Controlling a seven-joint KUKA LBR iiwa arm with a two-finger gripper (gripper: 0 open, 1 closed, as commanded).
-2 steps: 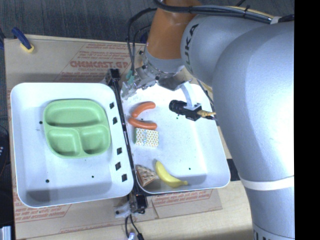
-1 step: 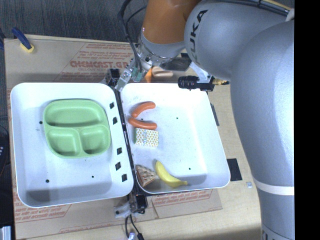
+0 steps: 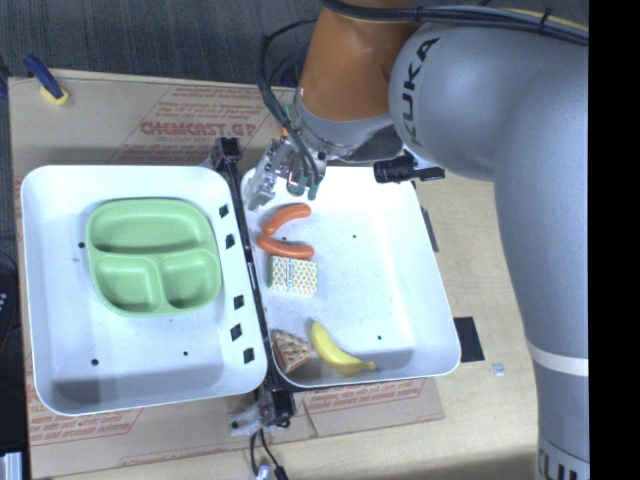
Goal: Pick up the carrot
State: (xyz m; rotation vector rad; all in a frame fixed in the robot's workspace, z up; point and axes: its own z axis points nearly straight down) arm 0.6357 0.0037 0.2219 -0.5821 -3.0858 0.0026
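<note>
The jaws (image 3: 283, 178) hang at the 12 o'clock end of the right bin (image 3: 400, 268), just above two orange items. Whether they are open or closed cannot be told; nothing is visibly held.

Two orange pieces lie close together. One is a curved reddish sausage (image 3: 287, 217). The other, at its 6 o'clock, is the carrot (image 3: 287, 248): short, stubby, plain orange, lying roughly 9-to-3 near the bin's left wall.

Judgement: descent should be centred on the carrot, not the sausage, with the jaws straddling its short axis. The wall at 9 o'clock leaves little room.

Further toward 6 o'clock: a patterned block (image 3: 294, 276), a sandwich slice (image 3: 291, 350), a banana (image 3: 337, 349). In the left bin, a green tray (image 3: 154, 255).
</note>
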